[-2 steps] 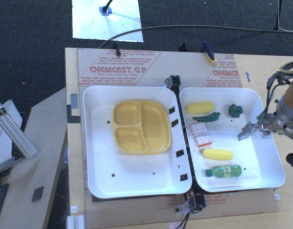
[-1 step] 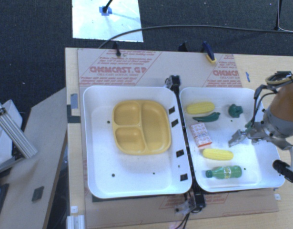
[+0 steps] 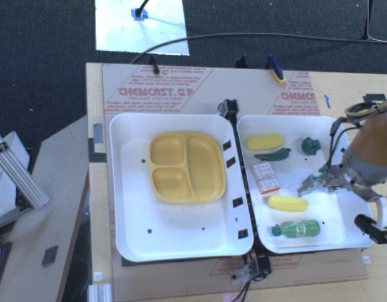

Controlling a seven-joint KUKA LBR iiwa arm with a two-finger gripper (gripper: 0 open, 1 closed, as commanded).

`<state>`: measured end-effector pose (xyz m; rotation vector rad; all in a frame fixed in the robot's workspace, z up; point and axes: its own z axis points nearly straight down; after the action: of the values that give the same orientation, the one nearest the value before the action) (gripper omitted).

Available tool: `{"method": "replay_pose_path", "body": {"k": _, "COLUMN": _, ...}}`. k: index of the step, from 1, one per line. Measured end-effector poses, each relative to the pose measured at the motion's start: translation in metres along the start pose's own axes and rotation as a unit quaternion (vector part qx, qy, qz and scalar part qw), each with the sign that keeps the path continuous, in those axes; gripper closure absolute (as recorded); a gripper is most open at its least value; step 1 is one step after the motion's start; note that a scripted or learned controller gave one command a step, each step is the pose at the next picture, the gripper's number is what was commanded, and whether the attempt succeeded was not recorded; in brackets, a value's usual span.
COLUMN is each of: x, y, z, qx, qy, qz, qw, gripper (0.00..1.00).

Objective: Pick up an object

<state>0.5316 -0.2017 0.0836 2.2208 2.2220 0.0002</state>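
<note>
Yellow corn cob (image 3: 287, 203) sits just beside the pincer (image 3: 313, 184), whose state I can't tell, so it might just get nudged away.

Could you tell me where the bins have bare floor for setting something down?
Left bin: bare strips around the yellow plate, widest below it. Right bin: crowded, with corn, carton, bottle and gripper.

The bench (image 3: 199, 87) bears two white bins side by side, left bin (image 3: 127, 187) and right bin (image 3: 335, 234).
</note>
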Motion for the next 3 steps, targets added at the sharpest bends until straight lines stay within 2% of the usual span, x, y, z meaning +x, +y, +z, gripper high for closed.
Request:
{"method": "replay_pose_path", "body": {"k": 1, "x": 0.0, "y": 0.001, "z": -0.012, "qx": -0.002, "qy": 0.0, "qz": 0.0, "qw": 1.0, "gripper": 1.0}}
{"method": "replay_pose_path", "body": {"k": 3, "x": 0.015, "y": 0.0, "z": -0.125, "qx": -0.003, "qy": -0.001, "qz": -0.003, "qw": 1.0, "gripper": 1.0}}
